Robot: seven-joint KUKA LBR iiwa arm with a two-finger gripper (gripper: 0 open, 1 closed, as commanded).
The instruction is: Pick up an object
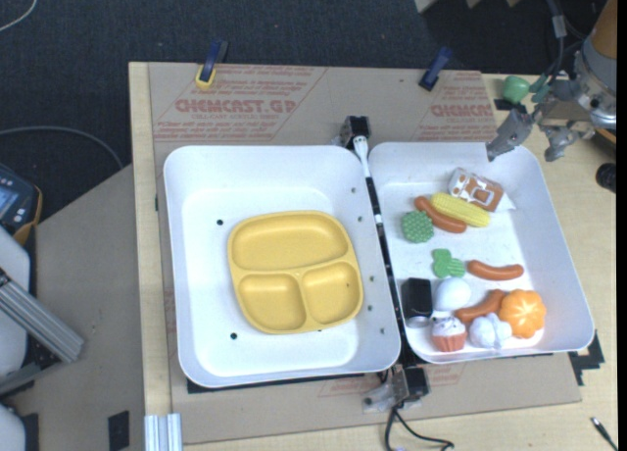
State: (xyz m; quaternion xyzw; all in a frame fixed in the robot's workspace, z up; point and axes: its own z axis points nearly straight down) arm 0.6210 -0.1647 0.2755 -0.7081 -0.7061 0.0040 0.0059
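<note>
Dark carpet is surrounding a wooden bench point(147, 273) topped with a brown cardboard sheet point(294, 101), clipped at the far edge by a yellow clamp point(208, 69) and a blue clamp point(434, 69). Two white bins are sitting side by side on it.

Left bin point(196, 204) is holding a yellow divided plate point(294, 271), lying flat near its middle.

Right bin point(549, 233) is carrying the toy food: a corn cob point(460, 210) lying across a sausage point(439, 217), a brown-and-white block point(477, 189) just behind them, a green round piece point(417, 227) to their left, a small green leafy piece point(449, 265), a second sausage point(496, 270), a black block point(417, 296), a white egg-like piece point(453, 294), a cupcake point(450, 332) and an orange pumpkin point(522, 312) near the front edge. All are lying loose in the bin.

Gripper point(535, 142) is hanging over the far right corner of the right bin, away from the food. Fingers are spreading wide apart, one point(506, 135) at left and the other at right, with nothing between them. Something green point(513, 88) is showing just above the gripper body.
</note>
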